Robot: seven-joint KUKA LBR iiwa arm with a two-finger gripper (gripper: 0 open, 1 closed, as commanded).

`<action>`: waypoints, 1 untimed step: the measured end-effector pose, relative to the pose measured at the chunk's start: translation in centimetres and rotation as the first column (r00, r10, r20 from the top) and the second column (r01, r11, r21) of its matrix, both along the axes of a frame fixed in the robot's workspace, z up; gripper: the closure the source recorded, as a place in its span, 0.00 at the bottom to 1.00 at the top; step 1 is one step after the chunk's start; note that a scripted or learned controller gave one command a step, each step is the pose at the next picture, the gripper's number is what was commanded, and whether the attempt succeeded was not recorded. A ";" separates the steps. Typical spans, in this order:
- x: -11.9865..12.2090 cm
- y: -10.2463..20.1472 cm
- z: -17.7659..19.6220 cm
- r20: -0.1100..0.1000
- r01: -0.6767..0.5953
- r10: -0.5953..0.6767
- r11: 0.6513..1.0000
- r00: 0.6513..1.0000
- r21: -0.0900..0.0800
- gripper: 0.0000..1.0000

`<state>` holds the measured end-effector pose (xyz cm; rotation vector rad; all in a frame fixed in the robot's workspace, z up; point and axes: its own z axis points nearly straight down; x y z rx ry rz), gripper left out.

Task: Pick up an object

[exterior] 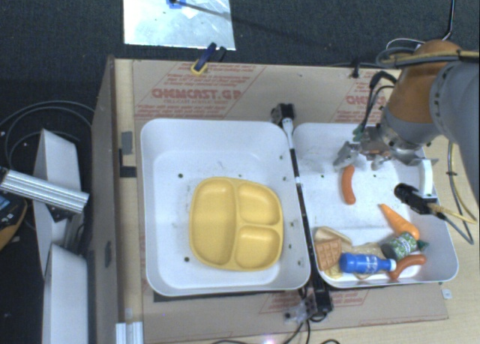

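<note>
Blue bottle (366,264) is lying untouched near the right bin's (450,260) front; my pincer (358,154) is hovering spread above the sausage (348,184), gripping nothing yet.

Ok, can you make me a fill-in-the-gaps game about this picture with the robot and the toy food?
1. The yellow tray with compartments lies in the ____ bin.
2. The long orange sausage lies just below the robot's ____.
3. The blue bottle lies in the same bin as the carrot, the ____ one.
4. The tray is split into ____ compartments.

Missing words: left; pincer; right; three
</note>
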<state>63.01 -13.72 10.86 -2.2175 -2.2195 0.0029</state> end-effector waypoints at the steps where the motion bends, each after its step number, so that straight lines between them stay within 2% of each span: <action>1: 0.3 -0.1 1.4 0.009 -0.001 0.001 1.000 1.000 -0.003 1.00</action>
